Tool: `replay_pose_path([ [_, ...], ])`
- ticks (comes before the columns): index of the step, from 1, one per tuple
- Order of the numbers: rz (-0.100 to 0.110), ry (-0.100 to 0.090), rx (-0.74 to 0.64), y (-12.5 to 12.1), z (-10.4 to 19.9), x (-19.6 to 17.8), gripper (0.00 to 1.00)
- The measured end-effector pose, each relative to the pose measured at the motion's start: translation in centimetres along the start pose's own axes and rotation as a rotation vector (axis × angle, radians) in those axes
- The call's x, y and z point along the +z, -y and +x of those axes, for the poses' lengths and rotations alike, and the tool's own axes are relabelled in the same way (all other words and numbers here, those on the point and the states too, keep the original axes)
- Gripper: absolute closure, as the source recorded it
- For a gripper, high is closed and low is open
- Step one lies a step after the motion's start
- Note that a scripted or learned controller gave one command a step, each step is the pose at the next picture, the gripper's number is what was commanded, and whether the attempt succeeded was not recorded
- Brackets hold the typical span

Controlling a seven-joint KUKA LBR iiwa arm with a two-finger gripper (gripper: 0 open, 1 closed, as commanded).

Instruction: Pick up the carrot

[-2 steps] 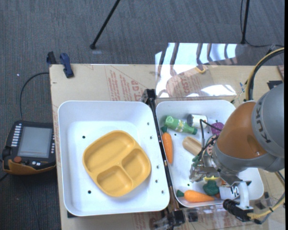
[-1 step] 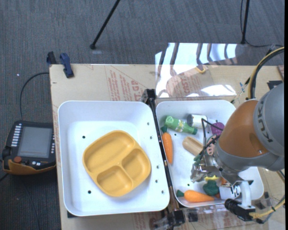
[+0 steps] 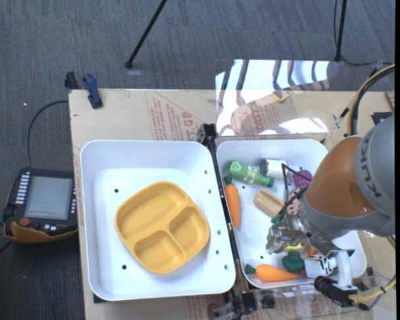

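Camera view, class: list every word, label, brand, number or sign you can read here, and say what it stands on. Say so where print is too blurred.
"KUKA": upright grey letters on the arm's grey casing, partly cut off at the edge.
Red print on the cardboard sheet under the bins: upside down and too blurred to read.
Handheld control pendant on the floor: screen and buttons too small to read.
Green bottle: no readable label.

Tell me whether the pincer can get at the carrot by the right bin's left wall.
Probably yes. The carrot lies uncovered along the left wall of the right bin, while the pincer is lower right of it. The close wall may hamper the grip.
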State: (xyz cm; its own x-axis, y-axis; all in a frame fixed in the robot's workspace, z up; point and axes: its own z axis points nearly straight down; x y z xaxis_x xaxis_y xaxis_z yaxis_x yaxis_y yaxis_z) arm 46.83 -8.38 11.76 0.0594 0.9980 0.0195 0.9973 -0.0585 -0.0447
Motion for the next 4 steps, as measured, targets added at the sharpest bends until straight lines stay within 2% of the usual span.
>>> replay_pose_path([
  [4, 0.034, -0.016, 0.000, 0.5, -0.1, -3.1, 1.00],
])
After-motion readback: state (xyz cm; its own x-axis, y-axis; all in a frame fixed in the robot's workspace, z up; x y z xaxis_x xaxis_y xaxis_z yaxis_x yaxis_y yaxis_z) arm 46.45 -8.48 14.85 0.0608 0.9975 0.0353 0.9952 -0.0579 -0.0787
